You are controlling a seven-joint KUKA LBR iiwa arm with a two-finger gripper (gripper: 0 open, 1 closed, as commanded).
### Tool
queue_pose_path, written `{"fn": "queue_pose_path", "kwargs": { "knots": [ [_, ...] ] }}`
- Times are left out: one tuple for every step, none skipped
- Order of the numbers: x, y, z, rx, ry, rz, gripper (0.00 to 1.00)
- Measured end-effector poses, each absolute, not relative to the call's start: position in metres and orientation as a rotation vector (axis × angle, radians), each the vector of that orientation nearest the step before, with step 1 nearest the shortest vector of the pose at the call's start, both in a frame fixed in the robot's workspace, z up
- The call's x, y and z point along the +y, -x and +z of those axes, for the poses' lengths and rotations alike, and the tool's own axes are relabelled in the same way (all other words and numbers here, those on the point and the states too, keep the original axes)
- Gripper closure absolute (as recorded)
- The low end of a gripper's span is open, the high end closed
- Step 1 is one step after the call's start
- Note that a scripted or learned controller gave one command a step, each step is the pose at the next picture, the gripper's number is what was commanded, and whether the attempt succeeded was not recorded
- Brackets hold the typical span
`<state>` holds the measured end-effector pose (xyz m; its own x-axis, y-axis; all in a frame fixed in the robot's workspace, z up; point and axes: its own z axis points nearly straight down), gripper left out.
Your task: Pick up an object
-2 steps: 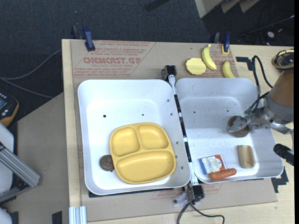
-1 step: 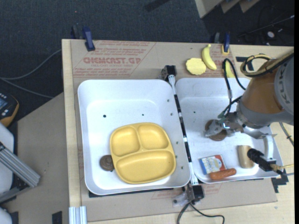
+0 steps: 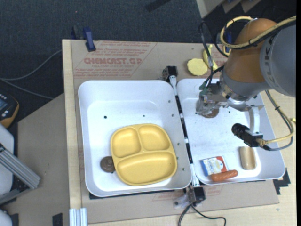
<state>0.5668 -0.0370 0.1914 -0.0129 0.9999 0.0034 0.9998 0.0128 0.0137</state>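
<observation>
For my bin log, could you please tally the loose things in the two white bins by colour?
Yellow: 1, the divided tray
Brown: 2, a disc by the tray and a round piece under the gripper
Tan: 1, a roll
Orange-red: 1, a sausage
Blue and white: 1, a carton
Total: 6

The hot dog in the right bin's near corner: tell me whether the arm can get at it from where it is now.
Probably yes. The hot dog lies uncovered on the right bin floor, with open space above it. The small carton touching it and the bin wall just beyond leave the pincer little room.
</observation>
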Motion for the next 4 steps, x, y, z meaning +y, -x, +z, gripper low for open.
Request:
{"fn": "queue_pose_path", "kwargs": {
  "knots": [
    [-0.118,-0.623,0.192,2.21,-2.22,0.002,1.0],
    [-0.113,-0.621,0.191,2.22,-2.22,0.0,0.0],
    [-0.119,-0.633,0.078,2.227,-2.225,-0.008,0.0],
    [-0.118,-0.636,0.095,2.221,-2.218,0.001,1.0]
  ]
}}
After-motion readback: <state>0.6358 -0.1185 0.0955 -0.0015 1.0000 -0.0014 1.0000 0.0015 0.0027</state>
